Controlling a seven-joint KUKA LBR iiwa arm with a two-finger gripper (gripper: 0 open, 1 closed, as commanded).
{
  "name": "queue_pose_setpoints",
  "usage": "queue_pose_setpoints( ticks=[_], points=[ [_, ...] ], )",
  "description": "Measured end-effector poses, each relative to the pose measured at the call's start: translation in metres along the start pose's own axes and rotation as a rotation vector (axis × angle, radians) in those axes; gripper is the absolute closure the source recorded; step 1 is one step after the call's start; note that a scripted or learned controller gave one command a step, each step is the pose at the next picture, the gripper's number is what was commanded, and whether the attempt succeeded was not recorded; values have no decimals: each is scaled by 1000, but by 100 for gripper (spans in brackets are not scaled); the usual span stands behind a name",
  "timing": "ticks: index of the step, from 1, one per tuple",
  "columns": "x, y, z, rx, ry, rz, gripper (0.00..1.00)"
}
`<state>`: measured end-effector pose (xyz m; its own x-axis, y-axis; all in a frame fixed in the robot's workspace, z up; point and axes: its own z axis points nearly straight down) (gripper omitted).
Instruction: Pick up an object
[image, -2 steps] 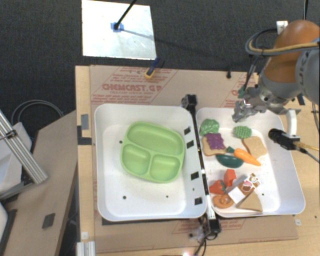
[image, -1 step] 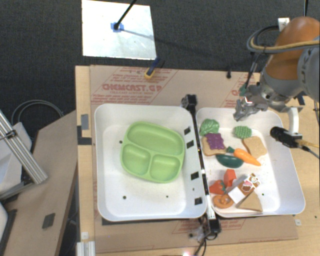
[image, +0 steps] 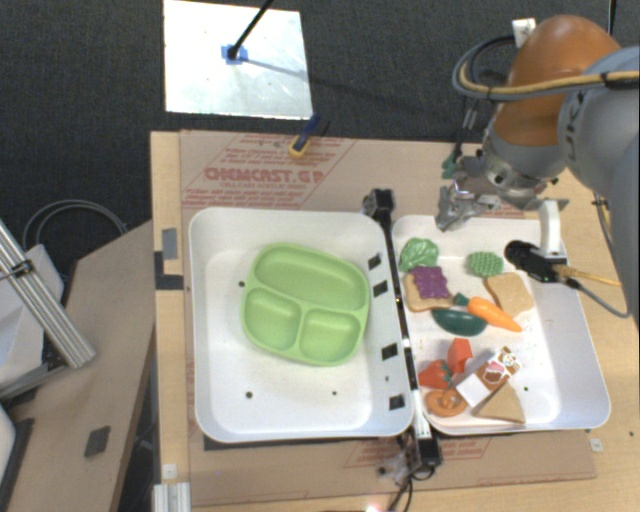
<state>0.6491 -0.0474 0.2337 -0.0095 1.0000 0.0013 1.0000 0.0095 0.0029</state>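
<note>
- Hovering over the back edge of the right bin (image: 575, 395): the claw (image: 458, 212), metal, carrying nothing visible; cannot tell how it is set.
- Lying below and just forward of it: a leafy green lettuce piece (image: 418, 251), nearest candidate for the pick.
- Crowding the same bin: purple grape bunch (image: 431, 284), bumpy green round piece (image: 485, 263), orange carrot (image: 494, 314), tan bread slice (image: 511, 292), dark green vegetable (image: 458, 321), red pepper piece (image: 457, 354), tan wedge (image: 503, 405).
- Sitting in the left bin (image: 215, 400), well apart from the claw: a pale green divided tray (image: 305, 304), smooth moulded plastic with three compartments.
- Looking like hard, glossy toy plastic all round, mostly small, rounded and low.
- Risking, judging from here, a slip off curved slick surfaces on closing.
- Risking a double grab or a nudge, with lettuce and grapes nearly touching.
- Risking a strike on the bin wall or the black divider (image: 390, 290), being so near the rim.
</note>
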Motion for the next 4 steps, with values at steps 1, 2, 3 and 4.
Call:
queue_pose_setpoints(
  ticks=[1,2,3,4],
  points=[
    [40,0,1,2,-1,3,100],
    [42,2,0,1,-2,4,100],
    [37,-7,7,3,-2,8,100],
    [35,0,19,2,-2,8,100]
  ],
)
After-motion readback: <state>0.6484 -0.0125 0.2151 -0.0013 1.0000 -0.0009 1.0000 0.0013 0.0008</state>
